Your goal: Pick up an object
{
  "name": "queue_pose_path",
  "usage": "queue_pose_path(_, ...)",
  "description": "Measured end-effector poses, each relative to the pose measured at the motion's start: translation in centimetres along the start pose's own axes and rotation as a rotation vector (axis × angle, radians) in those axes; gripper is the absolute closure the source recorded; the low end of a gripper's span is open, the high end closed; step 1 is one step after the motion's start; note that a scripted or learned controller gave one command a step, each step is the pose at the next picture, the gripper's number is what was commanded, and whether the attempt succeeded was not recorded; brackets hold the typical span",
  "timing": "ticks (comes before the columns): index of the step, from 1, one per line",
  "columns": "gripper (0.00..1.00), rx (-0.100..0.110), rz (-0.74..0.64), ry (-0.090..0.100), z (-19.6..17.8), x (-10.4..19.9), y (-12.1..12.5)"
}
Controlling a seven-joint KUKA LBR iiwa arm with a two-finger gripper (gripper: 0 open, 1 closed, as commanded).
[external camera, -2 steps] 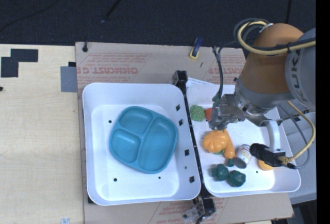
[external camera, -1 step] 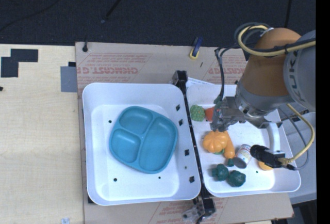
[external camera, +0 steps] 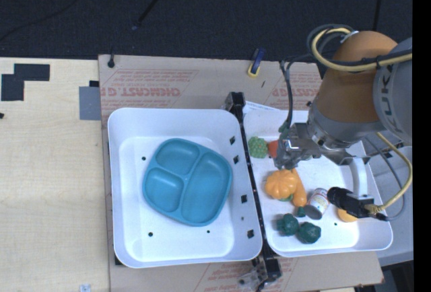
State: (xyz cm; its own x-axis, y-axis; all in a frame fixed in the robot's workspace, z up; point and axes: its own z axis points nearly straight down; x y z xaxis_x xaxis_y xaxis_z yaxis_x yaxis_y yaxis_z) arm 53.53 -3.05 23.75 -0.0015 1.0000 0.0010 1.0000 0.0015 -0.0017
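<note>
The arm [external camera: 357, 92] is reaching in from three o'clock, its orange band bulging above the wrist and its grey wrist angling down toward the right bin [external camera: 377, 233]. The gripper [external camera: 288, 157] is hanging low over that bin's upper left part, right above the orange toy; whether its claw is spread or closed cannot be told from this slant.

The left bin [external camera: 128, 149] is holding a blue divided plate [external camera: 187, 180], which is lying flat and turned so that its long axis is running from ten o'clock to four o'clock.

The orange toy [external camera: 282, 185], pumpkin-like, is sitting in the right bin just below the gripper, roughly round, with a yellowish piece trailing off toward four o'clock. A green bumpy toy [external camera: 257, 147] is lying at the gripper's nine o'clock, near the bin's left wall. Two dark green pieces [external camera: 300, 228] are resting side by side at the pumpkin's six o'clock. A small can [external camera: 317, 202] is lying tilted at the pumpkin's four o'clock.
</note>
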Motion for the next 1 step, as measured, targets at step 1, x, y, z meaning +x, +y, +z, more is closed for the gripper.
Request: queue_pose_path(1, 1.00, 0.002, 0.001, -0.001, 0.09, -0.40, 0.24)
